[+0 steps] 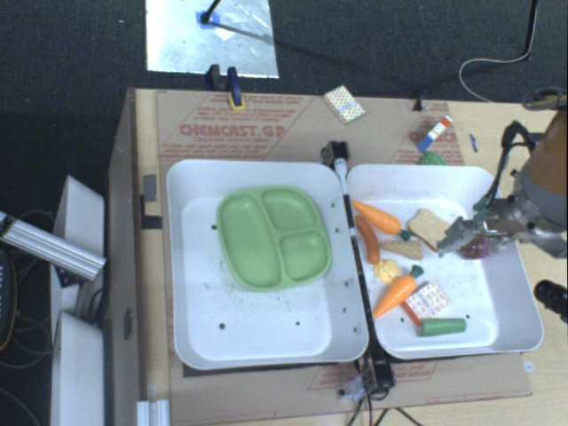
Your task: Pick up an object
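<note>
White plastic bins sit side by side on the bench, the left bin [191,238] and the right bin [510,327], and they touch along the middle rim. Nearest to the camera, in the right bin, a green cylinder [443,327] lies flat close to the front wall. Just behind it there is a small block with a red and white pattern [429,300], and to its left a carrot [395,295] lies at a slant with its green end up to the right. A small yellow piece [388,271] lies just above this carrot.

The left bin holds a green divided plate [273,238] with three compartments, lying about in the middle.

Further back in the right bin, a darker orange carrot [367,239] lies along the middle rim, and a brighter carrot [377,217] lies behind it, pointing to the left. A tan slice like bread [429,227] is to the right of them, with a second flat tan piece [402,248] near its lower edge.

The gripper [461,235] is low over the right bin, just beside the bread slice on its right. I cannot tell how it is set, or if something is held. A dark purple object [477,248] is just under the wrist.

Behind the bins, on the bench, lie a small patterned box [344,104] and a red, white and blue block [433,135]
</note>
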`<state>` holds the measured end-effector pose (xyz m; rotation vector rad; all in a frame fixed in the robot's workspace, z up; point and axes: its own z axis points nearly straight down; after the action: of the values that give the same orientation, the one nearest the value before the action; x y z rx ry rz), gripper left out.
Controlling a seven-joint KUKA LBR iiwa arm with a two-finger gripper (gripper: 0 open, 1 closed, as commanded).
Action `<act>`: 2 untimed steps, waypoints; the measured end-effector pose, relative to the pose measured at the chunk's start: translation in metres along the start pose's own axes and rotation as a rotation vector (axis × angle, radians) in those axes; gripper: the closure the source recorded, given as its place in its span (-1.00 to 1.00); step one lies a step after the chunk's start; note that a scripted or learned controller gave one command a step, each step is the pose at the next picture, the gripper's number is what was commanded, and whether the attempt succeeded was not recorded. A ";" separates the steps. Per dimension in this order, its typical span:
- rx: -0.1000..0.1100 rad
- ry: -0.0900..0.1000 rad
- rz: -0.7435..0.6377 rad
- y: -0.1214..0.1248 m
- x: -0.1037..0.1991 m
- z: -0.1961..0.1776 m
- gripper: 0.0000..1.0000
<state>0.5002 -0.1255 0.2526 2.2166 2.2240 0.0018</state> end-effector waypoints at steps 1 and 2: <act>-0.011 -0.002 0.003 0.014 -0.017 0.154 -1.00; -0.001 0.000 0.000 0.081 -0.008 0.168 -1.00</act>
<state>0.5813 -0.1333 0.0846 2.2164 2.2234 0.0029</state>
